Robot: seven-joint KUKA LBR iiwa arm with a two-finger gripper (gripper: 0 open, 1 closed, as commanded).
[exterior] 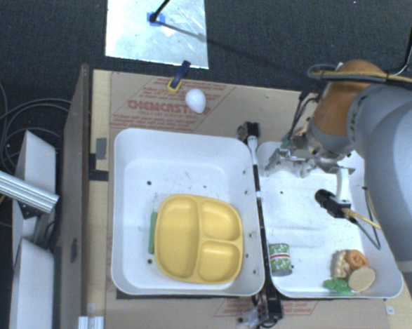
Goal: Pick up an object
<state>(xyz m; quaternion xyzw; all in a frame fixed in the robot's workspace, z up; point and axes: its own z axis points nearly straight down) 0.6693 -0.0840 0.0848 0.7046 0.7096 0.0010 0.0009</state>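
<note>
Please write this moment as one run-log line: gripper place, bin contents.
gripper: over far end of right white bin | right white bin: small green-white can, toy food heap | left white bin: yellow three-compartment plastic plate

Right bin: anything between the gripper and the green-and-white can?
Nothing visible. The gripper is over the far left corner of the right bin; the green-and-white can stands by its near left edge, with bare bin floor between them. The food pile is off to the right.
</note>
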